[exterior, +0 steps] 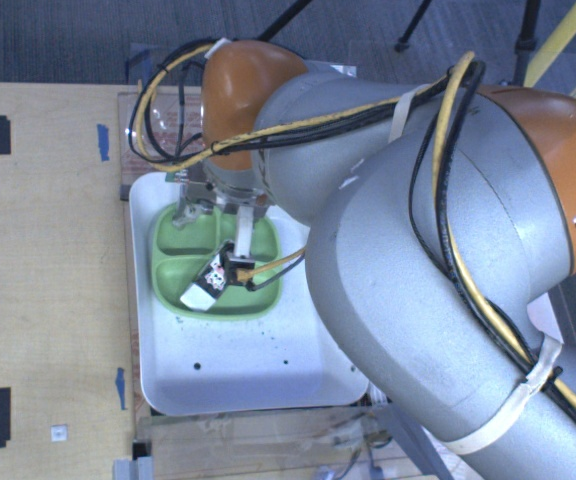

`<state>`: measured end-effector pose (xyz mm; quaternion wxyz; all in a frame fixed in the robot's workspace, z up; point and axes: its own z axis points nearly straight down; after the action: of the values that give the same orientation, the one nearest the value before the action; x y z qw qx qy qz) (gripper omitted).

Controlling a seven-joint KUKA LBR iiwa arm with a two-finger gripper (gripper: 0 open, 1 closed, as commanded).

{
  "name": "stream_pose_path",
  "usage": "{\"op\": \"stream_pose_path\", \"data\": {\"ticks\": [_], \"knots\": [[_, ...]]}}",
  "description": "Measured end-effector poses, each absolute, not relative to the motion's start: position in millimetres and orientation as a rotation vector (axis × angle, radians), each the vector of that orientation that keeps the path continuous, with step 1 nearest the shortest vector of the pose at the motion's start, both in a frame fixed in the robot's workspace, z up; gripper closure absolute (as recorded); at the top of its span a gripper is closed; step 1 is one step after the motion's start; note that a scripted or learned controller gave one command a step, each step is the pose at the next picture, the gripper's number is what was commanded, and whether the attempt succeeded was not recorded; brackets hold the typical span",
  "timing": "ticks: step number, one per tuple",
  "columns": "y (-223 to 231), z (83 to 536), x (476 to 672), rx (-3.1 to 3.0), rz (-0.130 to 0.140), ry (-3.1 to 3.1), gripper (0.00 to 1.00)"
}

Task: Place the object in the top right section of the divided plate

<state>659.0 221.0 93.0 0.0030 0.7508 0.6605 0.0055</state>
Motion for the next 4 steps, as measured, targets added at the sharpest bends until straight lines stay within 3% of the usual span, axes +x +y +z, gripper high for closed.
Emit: {"op": "stream_pose_path", "data": {"ticks": [1, 2, 3, 4], "knots": [[220, 109, 662.2, 2.345, 0.024, 2.068, 1.00], [226, 102, 671.6, 2.642, 0.016, 1.694, 1.00], [222, 102, 644.3, 2.384, 0.045, 2.015, 1.00], [224, 103, 623.3, 2.466, 0.058, 1.918, 1.00]]}}
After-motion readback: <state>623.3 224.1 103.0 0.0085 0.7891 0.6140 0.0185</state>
